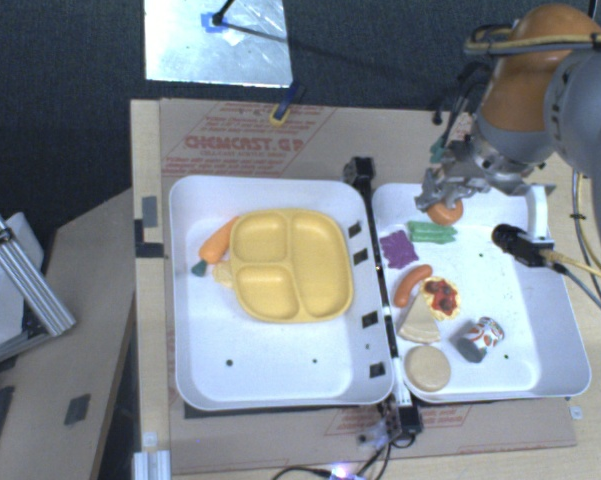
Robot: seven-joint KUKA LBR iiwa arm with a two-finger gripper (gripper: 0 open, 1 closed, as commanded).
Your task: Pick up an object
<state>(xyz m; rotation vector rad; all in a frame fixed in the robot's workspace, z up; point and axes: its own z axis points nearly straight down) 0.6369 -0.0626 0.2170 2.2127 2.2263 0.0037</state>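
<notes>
We saw the claw [442,200] in the right bin [555,313], closed on a round, smooth orange ball [445,212]; it had no long axis. Just below lay a flat green strip [432,233], lengthwise left-right.

Room and roadblocks in the two bins

The big yellow plastic tray [284,265] fills much of the left white bin [195,368], with bare floor below it. In the right white bin [560,358], toy foods crowd the left side; the right side is open.
</notes>
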